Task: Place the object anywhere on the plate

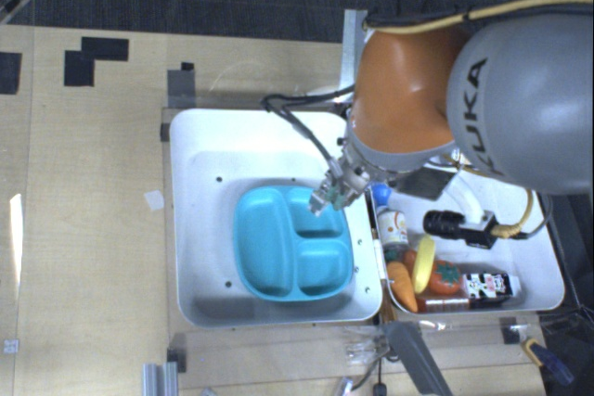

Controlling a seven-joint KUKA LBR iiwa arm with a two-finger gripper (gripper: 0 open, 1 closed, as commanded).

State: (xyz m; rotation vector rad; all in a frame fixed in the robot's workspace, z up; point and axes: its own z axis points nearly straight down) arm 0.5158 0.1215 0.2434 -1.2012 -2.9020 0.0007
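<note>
The jaws [329,197] hang over the blue plate's [290,246] upper right corner; whether they grip anything I cannot tell. A banana [423,262], carrot [402,285] and bottle [393,224] crowd the right bin [543,278] at lower right of the frame.

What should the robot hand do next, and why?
Probably go back to the right bin for a toy. The gripper hangs over the blue plate's top right corner, nothing shows in it, and the banana and carrot lie in that bin.

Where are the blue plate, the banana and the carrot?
Blue plate [269,255]: camera view, on its big left compartment.
Banana [423,262]: camera view, on the middle of its yellow peel.
Carrot [403,284]: camera view, on its orange body, in the right bin.
</note>
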